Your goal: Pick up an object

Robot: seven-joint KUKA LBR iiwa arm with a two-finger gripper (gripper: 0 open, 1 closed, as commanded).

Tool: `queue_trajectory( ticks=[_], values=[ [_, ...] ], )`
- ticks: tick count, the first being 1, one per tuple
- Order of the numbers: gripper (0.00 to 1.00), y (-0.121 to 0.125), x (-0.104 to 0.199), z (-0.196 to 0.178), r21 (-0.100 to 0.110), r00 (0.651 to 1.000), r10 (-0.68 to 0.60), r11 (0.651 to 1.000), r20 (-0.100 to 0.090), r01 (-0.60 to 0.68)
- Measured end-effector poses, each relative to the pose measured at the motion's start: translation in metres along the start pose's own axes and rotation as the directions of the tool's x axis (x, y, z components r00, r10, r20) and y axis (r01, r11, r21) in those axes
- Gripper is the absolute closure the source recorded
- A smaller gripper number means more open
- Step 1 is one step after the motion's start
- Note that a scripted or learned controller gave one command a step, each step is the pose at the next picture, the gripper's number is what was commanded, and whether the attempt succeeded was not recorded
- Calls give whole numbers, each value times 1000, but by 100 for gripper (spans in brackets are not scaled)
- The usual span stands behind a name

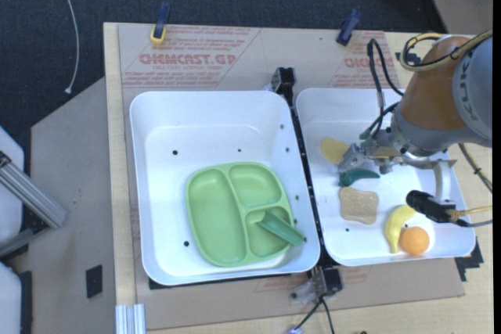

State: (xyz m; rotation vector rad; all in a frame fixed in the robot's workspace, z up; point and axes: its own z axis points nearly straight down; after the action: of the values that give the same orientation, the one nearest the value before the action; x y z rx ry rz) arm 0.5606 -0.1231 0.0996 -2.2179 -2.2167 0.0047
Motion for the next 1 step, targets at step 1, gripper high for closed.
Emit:
queue_trajectory(
  ticks=[1],
  values=[
    [0,0,0,16,-3,1000,0,1000,1,0]
  ],
)
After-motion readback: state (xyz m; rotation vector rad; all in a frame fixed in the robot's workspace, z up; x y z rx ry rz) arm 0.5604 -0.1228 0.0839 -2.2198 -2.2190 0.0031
